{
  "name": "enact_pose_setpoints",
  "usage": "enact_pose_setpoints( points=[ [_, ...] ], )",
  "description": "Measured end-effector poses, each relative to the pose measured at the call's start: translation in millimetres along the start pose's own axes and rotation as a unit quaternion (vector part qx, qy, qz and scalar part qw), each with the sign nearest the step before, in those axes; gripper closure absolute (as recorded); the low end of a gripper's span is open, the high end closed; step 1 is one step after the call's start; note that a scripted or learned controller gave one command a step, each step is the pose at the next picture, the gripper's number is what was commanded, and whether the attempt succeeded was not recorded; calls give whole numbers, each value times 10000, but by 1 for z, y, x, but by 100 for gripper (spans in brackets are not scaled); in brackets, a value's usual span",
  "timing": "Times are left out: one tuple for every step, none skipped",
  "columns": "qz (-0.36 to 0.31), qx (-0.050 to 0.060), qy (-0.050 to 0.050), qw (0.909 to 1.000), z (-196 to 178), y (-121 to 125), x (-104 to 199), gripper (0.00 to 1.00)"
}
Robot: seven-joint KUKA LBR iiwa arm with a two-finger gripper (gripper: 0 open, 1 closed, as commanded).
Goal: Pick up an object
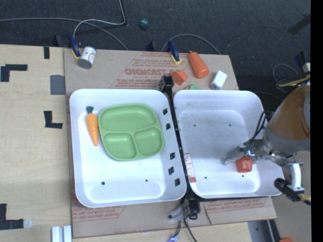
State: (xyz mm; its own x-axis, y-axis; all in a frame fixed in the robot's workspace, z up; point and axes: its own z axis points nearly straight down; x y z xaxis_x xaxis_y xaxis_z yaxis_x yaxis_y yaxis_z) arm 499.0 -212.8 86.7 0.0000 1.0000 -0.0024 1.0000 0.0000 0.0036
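A small red object [245,165] lies on the floor of the right bin [212,110], near its front right corner. My gripper [241,158] is low in that bin, directly over and touching the red object's upper edge. Whether the object is gripped is hidden by the wrist. The grey arm with its orange band [292,117] reaches in from the right. In the left bin [121,190] rest a green divided plate [132,131] and, to its left, an orange toy carrot [92,128].
Behind the bins on the cardboard lie an orange bottle-shaped toy [198,64], an orange block [180,76], a white block [218,79] and a small can [87,57]. Black clips [170,135] run along the divider between the bins.
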Motion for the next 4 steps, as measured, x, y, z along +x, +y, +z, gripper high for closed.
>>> enact_pose_setpoints(
  points=[
    [-1, -17, -9, 10000, -10, 1, 0, 100],
    [-13, -30, 10, 10000, -1, 58, 69, 100],
    [-15, -11, 15, 10000, 0, 57, 69, 0],
    [-9, 16, 10, 10000, -96, 88, 115, 0]
  ],
)
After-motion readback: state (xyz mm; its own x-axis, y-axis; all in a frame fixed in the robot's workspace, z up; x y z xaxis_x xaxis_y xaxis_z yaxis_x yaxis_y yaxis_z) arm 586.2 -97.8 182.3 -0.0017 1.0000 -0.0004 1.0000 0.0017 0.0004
